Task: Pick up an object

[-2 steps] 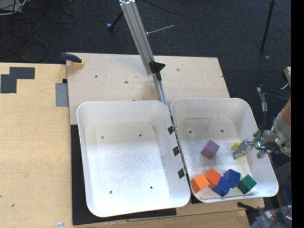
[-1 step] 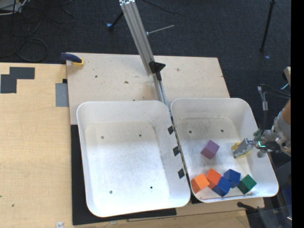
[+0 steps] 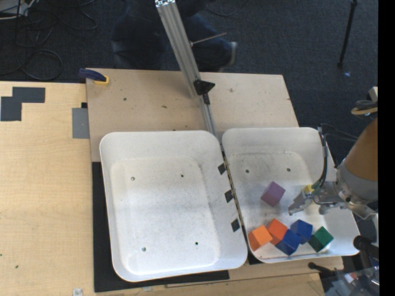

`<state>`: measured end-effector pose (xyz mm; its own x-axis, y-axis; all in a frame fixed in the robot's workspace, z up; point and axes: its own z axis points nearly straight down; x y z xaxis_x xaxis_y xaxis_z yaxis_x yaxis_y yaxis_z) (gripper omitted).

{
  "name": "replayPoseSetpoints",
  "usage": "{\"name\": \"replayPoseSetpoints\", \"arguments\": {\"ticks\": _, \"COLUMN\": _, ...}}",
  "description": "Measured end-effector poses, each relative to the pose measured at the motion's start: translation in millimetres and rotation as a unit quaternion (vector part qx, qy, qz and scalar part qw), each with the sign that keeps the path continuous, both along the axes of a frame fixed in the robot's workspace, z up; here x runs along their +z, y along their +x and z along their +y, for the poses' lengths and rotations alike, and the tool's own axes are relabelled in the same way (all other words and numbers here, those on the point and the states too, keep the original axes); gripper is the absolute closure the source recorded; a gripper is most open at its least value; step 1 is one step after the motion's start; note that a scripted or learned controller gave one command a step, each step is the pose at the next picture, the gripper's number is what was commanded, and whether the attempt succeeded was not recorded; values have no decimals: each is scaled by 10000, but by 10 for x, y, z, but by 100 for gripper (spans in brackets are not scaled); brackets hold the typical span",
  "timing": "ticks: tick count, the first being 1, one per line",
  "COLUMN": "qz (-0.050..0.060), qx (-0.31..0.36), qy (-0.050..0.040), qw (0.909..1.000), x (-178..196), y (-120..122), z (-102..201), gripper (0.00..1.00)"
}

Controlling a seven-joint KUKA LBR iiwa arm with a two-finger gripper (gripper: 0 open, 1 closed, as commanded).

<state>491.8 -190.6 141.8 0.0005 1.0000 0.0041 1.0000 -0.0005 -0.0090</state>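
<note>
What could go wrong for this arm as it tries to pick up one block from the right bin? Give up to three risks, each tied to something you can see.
1. The orange blocks, blue blocks and green block sit packed together, so fingers may nudge neighbours or catch two.
2. That cluster lies near the right bin's front wall, which could block the descent.
3. The gripper hangs between the purple block and the cluster, so it may close on nothing.

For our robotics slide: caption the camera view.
Gripper poised over blocks in the right bin, beside the left bin.
</note>
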Motion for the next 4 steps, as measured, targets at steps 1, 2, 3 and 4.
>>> {"name": "replayPoseSetpoints", "arguments": {"ticks": 1, "qz": -40, "qx": -8, "qy": -13, "qw": 10000, "x": -505, "y": 5, "z": 4, "gripper": 0}}
{"name": "replayPoseSetpoints", "arguments": {"ticks": 2, "qz": -32, "qx": -32, "qy": -4, "qw": 10000, "x": -397, "y": -1, "z": -5, "gripper": 100}}
{"name": "replayPoseSetpoints", "arguments": {"ticks": 3, "qz": -50, "qx": 8, "qy": -19, "qw": 10000, "x": 30, "y": 29, "z": 29, "gripper": 100}}
{"name": "replayPoseSetpoints", "arguments": {"ticks": 4, "qz": -57, "qx": 11, "qy": -23, "qw": 10000, "x": 463, "y": 89, "z": 37, "gripper": 100}}
